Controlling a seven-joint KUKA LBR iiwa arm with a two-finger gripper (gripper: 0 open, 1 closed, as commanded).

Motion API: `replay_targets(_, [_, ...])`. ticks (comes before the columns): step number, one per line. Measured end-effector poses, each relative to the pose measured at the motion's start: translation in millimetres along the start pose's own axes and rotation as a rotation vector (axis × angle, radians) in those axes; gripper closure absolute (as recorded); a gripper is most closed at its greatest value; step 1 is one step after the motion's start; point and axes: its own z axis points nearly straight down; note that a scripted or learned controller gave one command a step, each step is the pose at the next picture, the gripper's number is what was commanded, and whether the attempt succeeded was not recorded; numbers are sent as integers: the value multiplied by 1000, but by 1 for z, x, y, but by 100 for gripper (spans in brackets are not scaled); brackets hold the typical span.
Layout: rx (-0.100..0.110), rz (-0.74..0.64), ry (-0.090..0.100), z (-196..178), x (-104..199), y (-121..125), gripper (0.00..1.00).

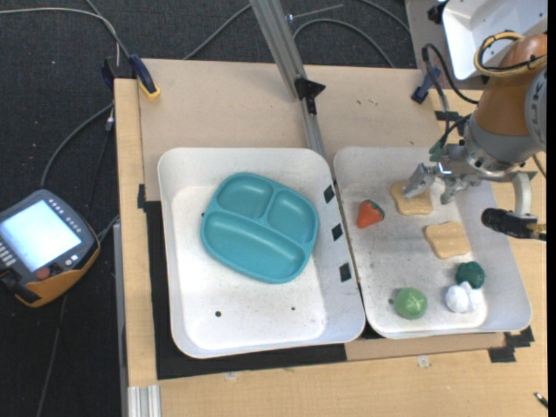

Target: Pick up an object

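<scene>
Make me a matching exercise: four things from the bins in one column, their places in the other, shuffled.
1. teal plate
2. red toy
3. green ball
4. gripper

A. right bin, near edge
B. left bin
C. over the tan piece at the right bin's far end
D. right bin, by its left wall

Pairs: 1-B, 2-D, 3-A, 4-C

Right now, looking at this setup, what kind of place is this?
Most likely a robotics lab or test cell, not a kitchen. A robot arm reaches over two white bins holding toy food and a teal divided plate, a teach pendant lies on the floor, and cables trail across the carpet.
</scene>
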Motion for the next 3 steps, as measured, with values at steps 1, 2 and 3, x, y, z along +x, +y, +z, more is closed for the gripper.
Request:
replay_targets(1, [-10, -1, -3, -16, 0, 2, 100])
replay_targets(2, [-16, 1, -6, -78, -8, 7, 100])
replay_targets(3, [-16, 0, -6, -137, -15, 15, 100])
